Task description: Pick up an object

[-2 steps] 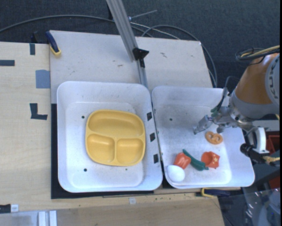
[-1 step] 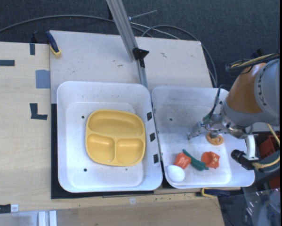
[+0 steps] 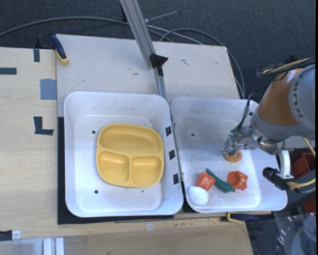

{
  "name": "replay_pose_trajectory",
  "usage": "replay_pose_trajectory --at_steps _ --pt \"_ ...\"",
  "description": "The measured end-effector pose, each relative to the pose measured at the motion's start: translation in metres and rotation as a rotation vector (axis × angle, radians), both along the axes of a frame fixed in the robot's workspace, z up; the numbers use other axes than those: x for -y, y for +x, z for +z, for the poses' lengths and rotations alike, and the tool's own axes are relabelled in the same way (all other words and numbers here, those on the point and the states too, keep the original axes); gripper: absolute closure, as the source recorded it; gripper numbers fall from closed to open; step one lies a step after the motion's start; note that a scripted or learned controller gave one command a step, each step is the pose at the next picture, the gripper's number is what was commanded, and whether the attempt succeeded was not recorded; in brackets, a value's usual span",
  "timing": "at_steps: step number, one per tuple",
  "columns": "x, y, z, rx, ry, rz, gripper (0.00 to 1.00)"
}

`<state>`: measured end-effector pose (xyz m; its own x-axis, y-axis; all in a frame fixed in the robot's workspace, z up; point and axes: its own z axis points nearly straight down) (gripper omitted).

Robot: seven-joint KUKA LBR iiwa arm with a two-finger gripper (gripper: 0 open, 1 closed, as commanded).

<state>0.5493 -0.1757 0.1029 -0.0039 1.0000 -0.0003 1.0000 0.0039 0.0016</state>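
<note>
My gripper [image 3: 233,149] reaches down into the right bin [image 3: 201,116] from the right. Its tip sits right over a small tan round object [image 3: 233,156] on the bin floor. Nearer the front edge lie an orange-red piece [image 3: 205,181], a green curved piece [image 3: 219,180], a red piece with a star mark [image 3: 237,179] and a white egg-like object [image 3: 198,196]. The arm's grey wrist with its orange band [image 3: 278,102] hangs over the bin's right side.
The left bin [image 3: 79,142] holds a yellow divided plate [image 3: 130,154]. A slanted metal pole [image 3: 143,31] rises from the seam between the bins. Cables loop behind the bench, and a yellow-and-blue clamp [image 3: 60,49] sits at the back left.
</note>
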Motion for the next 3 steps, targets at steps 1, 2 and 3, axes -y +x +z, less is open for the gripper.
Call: replay_pose_trajectory --at_steps 1,2,3 --pt "0.004 -0.001 0.062 0.003 -0.001 -0.003 1.0" --pt "0.006 0.0 0.105 0.001 -0.001 -0.002 1.0" --pt "0.011 -0.006 0.165 0.004 -0.002 -0.003 1.0"
